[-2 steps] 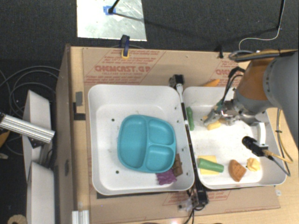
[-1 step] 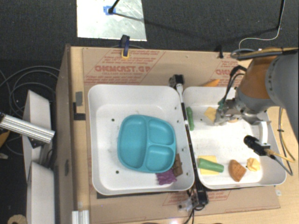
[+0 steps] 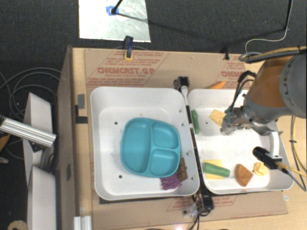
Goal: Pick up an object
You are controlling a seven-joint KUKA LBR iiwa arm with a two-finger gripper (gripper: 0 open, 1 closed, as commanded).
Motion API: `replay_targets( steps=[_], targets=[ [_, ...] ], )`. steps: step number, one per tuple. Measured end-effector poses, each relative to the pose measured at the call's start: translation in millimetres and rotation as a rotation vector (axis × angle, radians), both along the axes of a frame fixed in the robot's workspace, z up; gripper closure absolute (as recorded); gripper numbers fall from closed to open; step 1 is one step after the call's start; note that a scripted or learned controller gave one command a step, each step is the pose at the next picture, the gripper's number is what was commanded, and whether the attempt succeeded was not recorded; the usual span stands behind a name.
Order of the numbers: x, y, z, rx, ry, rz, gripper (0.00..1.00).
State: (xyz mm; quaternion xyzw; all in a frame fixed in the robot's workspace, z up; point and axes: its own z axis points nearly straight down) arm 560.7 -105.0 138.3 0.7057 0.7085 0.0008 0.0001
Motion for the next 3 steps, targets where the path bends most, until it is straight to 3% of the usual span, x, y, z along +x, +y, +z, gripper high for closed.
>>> replay_targets(
  steps=[1, 2, 3],
  targets=[
    [1.0, -1.1, -2.1, -0.001, 0.000, -0.001, 0.00],
    [85.3, -39.1, -51.9, -0.005, -0.009, 0.002, 0.00],
    [86.3, -39.4, -34.4, -0.008, -0.019, 0.005, 1.00]
  ],
)
